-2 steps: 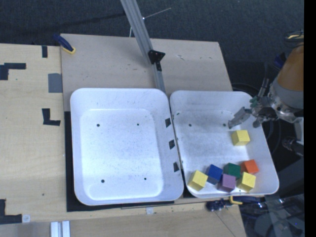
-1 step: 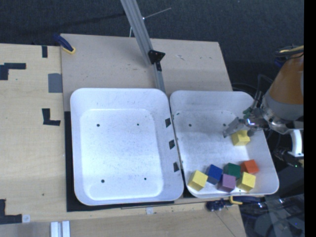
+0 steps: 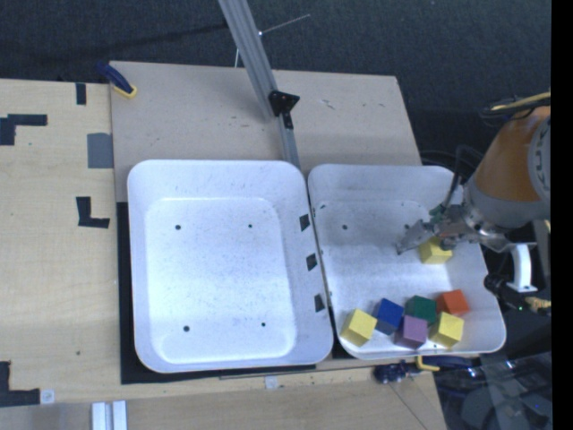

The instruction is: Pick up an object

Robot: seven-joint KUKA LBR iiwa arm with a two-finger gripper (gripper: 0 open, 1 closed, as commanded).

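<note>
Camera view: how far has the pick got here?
Done: the claw has reached into the right bin, beside a yellow cube. In hand: nothing visibly lifted; the cube looks to be resting on the bin floor. Left: grasp and raise it. Other cubes sit untouched along the near wall.

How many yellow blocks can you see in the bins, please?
3, all in the right bin: one by the gripper at, two along the near edge at and.
</note>
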